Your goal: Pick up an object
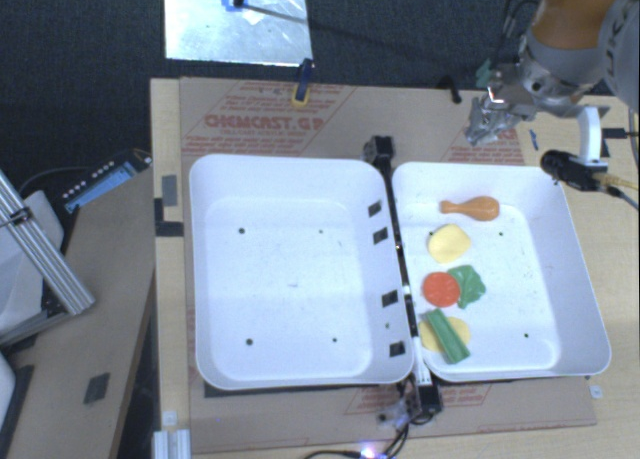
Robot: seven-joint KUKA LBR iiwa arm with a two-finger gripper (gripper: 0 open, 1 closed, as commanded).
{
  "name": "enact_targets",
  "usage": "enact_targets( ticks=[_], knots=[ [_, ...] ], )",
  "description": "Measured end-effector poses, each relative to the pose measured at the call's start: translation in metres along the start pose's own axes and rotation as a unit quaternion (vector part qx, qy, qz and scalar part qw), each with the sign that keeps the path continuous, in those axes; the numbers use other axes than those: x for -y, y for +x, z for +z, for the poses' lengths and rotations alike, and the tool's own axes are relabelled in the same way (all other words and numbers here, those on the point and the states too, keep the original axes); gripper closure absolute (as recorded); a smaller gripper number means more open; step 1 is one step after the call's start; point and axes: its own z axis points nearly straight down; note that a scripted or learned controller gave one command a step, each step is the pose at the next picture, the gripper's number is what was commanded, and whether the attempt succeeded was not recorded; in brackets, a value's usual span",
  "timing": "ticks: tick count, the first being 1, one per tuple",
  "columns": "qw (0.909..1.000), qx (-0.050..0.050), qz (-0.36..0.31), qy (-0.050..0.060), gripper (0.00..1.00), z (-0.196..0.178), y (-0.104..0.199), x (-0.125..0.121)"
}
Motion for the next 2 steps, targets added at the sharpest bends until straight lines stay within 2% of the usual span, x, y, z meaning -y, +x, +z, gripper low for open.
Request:
enact_targets(
  ticks=[1, 2],
  knots=[
    [1.0000, -0.002, -0.001, 0.008, 1.00, 0.083, 0.059, 0.003],
    [1.0000, -0.003, -0.004, -0.004, 1.00, -0.072, 0.148, -0.002]
  ],
)
